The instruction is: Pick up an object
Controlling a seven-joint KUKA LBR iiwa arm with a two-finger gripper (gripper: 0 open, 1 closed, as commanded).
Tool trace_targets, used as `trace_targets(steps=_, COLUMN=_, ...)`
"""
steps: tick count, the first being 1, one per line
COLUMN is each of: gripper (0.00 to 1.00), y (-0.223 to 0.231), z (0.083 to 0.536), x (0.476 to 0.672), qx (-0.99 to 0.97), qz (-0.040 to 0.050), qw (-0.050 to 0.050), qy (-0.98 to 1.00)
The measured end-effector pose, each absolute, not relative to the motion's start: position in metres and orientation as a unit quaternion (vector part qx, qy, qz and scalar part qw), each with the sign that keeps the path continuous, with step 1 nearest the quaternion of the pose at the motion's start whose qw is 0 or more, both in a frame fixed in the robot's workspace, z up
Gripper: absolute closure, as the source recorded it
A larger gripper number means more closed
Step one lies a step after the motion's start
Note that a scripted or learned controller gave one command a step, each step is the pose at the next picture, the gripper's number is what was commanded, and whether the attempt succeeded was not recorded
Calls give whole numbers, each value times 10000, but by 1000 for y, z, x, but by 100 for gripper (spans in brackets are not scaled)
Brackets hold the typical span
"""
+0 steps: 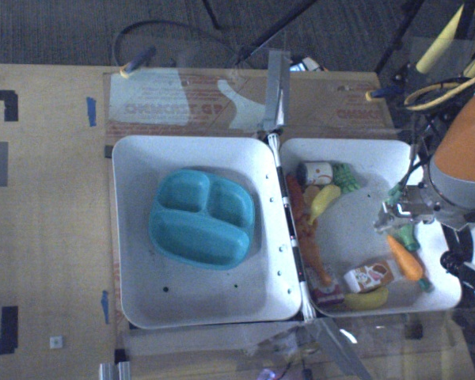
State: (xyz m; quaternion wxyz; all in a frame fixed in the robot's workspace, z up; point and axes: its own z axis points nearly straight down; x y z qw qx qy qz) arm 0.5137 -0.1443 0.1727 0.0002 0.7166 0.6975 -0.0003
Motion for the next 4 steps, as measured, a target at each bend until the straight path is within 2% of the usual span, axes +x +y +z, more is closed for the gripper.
trace_targets(steps=1, gripper=0, y=-144, z=173, x=514, qx=7165, qz=-4, qw=1, qy=6976)
trace_targets(steps=2, gripper=0, y=-165, z=104, x=543, qx=7050, qz=69, qw=26, qy=7092)
trace_targets(steps=3, gripper=100, y=-167, z=113, x=542, qx=7047, qz=38, qw=32, qy=7095)
trace_targets(steps=4, gripper=100, y=-167, z=122, x=543, qx=7042, qz=38, qw=42, qy=7100)
